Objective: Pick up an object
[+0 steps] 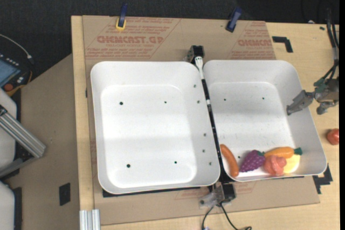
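Several toy foods lie along the near wall of the right bin (253, 70): an orange sausage-shaped piece (229, 160), a purple grape bunch (252, 160), a red piece (274, 165), an orange carrot (281, 152) and a yellow piece (291, 165). My gripper (309, 104) hangs over the right rim of that bin, well behind the food. Its two grey fingers stand spread apart, open, with nothing between them.
The left bin (102, 116) sits beside the right one, with a black divider strip (207, 110) between them. Two blue clamps (122, 18) (234, 20) hold the cardboard at the back. A small orange-red thing (333, 136) lies outside the right bin.
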